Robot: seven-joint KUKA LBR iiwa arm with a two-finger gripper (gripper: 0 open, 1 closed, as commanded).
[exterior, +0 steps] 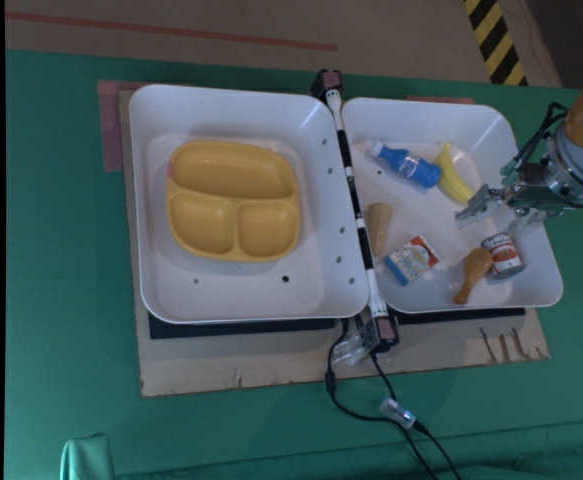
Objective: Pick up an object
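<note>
Nearest the front edge of the right-hand shallow white plastic bin (546,293) sit three things: a brown plastic toy drumstick (471,273), a small tin can with a red-and-white label (504,254) touching its fat end, and a flat red-white-blue snack packet (412,259) further left. Mid-bin, a tan toy ice-cream cone (380,226) lies near the hinge. At the back, a blue plastic bottle with a white cap (408,165) lies beside a yellow toy banana (453,173). The left bin (151,108) holds a yellow three-compartment tray (233,199).

The grey two-finger gripper (501,201) hovers just above the can, fingers spread apart, nothing between them. Hard to tell its height from this angle.

Likely pick is the can: rigid, light, smooth-sided so a bit slippery; clamp across the round body at mid-height. The drumstick resting against it may get nudged.
</note>
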